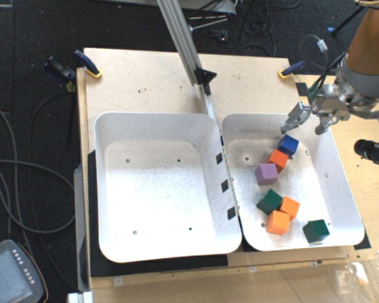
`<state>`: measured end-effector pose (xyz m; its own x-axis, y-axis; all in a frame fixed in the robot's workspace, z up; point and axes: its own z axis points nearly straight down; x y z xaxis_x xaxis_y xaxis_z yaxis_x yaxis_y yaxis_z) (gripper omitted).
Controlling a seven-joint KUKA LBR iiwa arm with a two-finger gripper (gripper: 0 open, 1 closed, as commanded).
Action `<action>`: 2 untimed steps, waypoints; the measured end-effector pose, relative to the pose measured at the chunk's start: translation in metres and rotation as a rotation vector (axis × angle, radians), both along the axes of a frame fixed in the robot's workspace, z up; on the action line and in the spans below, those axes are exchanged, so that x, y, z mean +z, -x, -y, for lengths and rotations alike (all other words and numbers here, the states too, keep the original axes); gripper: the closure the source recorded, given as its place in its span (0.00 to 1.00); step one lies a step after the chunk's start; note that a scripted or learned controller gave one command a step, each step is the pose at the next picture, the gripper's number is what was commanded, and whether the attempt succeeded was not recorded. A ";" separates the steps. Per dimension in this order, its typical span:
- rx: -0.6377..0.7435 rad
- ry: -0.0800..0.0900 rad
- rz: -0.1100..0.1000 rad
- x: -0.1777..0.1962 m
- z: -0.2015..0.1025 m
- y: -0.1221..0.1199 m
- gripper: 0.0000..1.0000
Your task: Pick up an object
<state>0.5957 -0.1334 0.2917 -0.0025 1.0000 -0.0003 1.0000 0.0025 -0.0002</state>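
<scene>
**A:** Blue cube is your likeliest pick: it sits in the far part of the right bin, touching an orange cube on its near-left side. Start from the pincer, though. What do you make of it?

**B:** You see it above the bin's far edge, just beyond the blue cube and a little to its right. Its two fingers are spread apart, one angled left toward the cube, the other to the right, and nothing sits between them.

**A:** Then moving outward?

**B:** Near-left of that orange cube you have a purple cube. Nearer still, a dark green cube crowds two more orange cubes, and a second green cube stands alone by the near-right corner. The left bin lies well apart across the divider.

**A:** What could spoil the pick?

**B:** In my judgement, the crowding. If you descend with one finger over the orange neighbour, it may land on that cube instead of sliding past, and push both away. The bin's far wall is close too, so a finger could catch the rim. A closure off-centre would likely twist the cube out of the grasp.
</scene>
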 end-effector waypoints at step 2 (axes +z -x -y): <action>-0.003 -0.001 -0.006 -0.063 -0.003 0.004 0.00</action>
